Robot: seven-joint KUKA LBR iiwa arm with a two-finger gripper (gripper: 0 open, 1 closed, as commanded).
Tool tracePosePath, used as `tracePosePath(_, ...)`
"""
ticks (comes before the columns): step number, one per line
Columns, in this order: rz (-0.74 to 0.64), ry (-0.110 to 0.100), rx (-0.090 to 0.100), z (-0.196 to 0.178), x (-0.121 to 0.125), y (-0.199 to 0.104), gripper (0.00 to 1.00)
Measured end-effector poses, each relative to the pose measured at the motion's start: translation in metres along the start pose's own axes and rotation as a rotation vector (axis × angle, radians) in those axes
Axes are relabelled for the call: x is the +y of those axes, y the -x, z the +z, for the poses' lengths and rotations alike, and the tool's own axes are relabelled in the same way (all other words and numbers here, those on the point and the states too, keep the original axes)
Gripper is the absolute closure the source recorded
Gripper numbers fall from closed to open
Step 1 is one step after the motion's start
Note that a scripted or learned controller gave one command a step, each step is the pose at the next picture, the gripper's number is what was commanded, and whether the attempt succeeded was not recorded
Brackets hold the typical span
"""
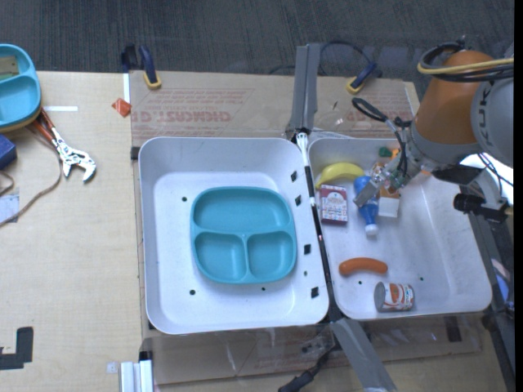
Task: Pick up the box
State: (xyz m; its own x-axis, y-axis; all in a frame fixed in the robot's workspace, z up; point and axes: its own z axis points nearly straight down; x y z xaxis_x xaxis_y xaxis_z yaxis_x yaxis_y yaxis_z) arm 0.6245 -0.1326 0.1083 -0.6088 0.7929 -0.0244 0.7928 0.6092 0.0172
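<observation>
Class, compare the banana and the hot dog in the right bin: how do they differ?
The banana is yellow and curved; the hot dog is orange-red and nearly straight. The banana lies toward the bin's far end beside the red box; the hot dog lies nearer, above the can. Both lie flat and are elongated.

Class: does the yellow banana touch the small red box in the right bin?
Cannot tell. In the camera view the yellow banana lies just above the small red box; no clear gap or contact shows.

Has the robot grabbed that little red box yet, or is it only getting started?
Not yet, by the look of it. The box lies flat in the right bin, beside the banana. The gripper is down in that bin, just right of the box, by a blue bottle. Grasping and lifting remain.
</observation>
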Motion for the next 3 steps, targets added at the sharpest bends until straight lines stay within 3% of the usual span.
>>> tracePosePath(1,0.003,0.014,-0.008,-0.014,0.005,0.002,1.00)
tracePosePath(2,-0.219,-0.014,0.024,-0.081,-0.017,-0.034,1.00)
tracePosePath(3,-0.998,-0.001,0.029,-0.084,-0.056,-0.031,1.00)
